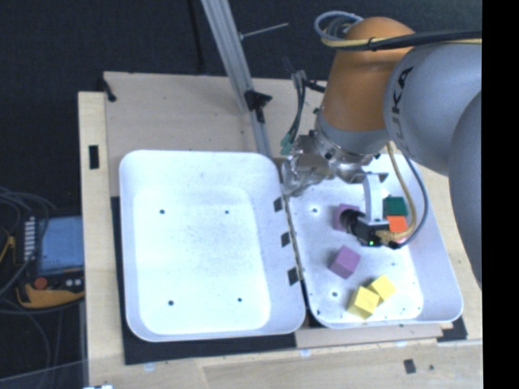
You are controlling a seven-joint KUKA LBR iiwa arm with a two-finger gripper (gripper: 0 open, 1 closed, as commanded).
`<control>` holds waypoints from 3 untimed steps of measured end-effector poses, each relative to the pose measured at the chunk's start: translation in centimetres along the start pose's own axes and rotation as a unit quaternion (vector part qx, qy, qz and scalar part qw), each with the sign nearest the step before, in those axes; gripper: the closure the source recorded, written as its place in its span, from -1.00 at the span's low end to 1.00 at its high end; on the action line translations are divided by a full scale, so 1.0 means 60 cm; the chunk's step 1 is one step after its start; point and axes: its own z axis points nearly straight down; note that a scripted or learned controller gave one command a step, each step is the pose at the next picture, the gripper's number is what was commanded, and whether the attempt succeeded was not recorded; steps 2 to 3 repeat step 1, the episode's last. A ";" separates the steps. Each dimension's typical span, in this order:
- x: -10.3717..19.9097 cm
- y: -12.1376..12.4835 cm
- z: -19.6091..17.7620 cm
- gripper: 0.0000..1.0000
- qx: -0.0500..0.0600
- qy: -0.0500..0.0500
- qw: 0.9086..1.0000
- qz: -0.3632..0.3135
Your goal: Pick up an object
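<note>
We read both bins as white: left bin (199, 241) with faint grey speckle and a few dark dots, right bin (430, 278) likewise dotted. Blocks we log: purple cube (346, 261), yellow cube (364, 301), second yellow cube (383, 287), magenta block (344, 215), green block (396, 206), orange block (398, 224). Bench (162, 112) pale tan; arm (442, 96) grey, its band (365, 63) orange

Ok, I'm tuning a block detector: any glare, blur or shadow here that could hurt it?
Camera view: purple block and yellow blocks are sharp, with faint shadows; the left bin is bright, nearly washed out; the arm hides part of the right bin.
</note>
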 end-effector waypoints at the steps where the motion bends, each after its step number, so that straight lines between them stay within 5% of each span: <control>1: 0.067 -0.027 0.001 1.00 0.000 0.000 1.000 0.001; 3: 0.067 -0.027 0.001 1.00 0.000 0.000 1.000 0.001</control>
